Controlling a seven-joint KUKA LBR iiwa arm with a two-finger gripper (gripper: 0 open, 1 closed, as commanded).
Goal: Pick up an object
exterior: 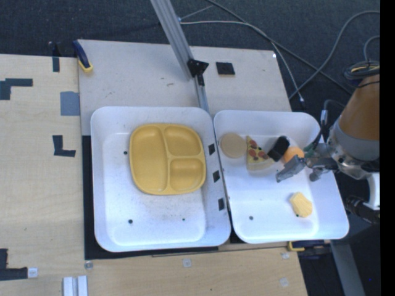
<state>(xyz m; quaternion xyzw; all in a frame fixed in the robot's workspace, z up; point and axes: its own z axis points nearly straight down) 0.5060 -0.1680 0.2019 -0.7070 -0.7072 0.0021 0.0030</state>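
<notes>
In the right bin lie a tan round disc, a pizza-slice toy, a black piece, an orange piece and a yellow chunk. My gripper hangs over the bin's right side, its grey fingers spread apart just below the orange piece. Nothing sits between them. The yellow chunk lies apart, nearer the front.
The left bin holds a yellow divided plate. A metal pole slants down to the gap between the bins. Cables run across the dark floor at the back right.
</notes>
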